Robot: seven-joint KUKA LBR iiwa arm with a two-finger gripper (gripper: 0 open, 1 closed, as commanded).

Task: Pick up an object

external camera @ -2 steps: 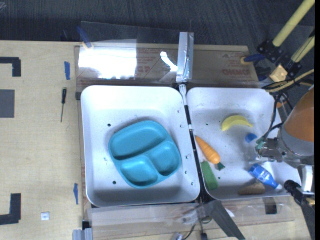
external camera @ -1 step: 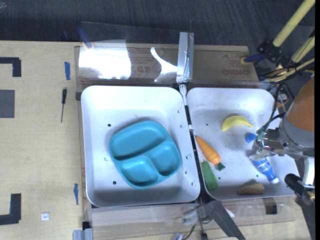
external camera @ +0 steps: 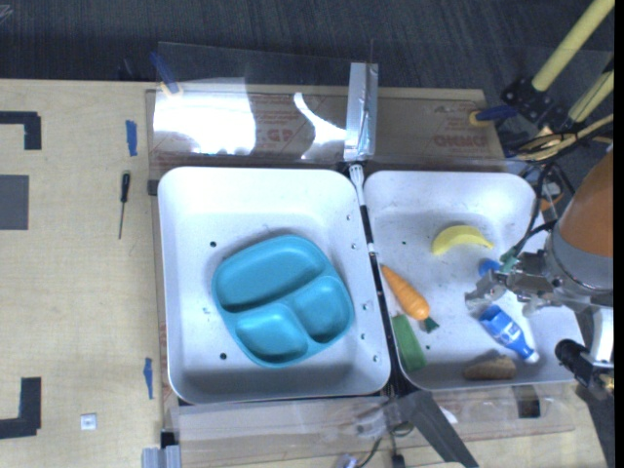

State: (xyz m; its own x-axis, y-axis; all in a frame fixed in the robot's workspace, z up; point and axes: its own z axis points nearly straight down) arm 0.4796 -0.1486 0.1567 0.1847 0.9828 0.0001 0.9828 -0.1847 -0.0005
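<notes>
My hand [external camera: 499,283] is grey metal, under an orange band [external camera: 593,217]. Both bins, the left bin [external camera: 185,213] and the right bin [external camera: 409,198], are white. The divided tray [external camera: 282,298] is bright blue. The banana [external camera: 460,239] is yellow, the carrot [external camera: 406,292] orange with a green tip, the bottle [external camera: 509,331] blue and white. The bench [external camera: 68,291] is pale wood with black marks.

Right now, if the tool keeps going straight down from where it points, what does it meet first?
Probably the small blue-and-white plastic bottle lying in the right white bin, just below the tool. Depth is unclear from this slanted view, so it could land on bin floor beside it.
</notes>
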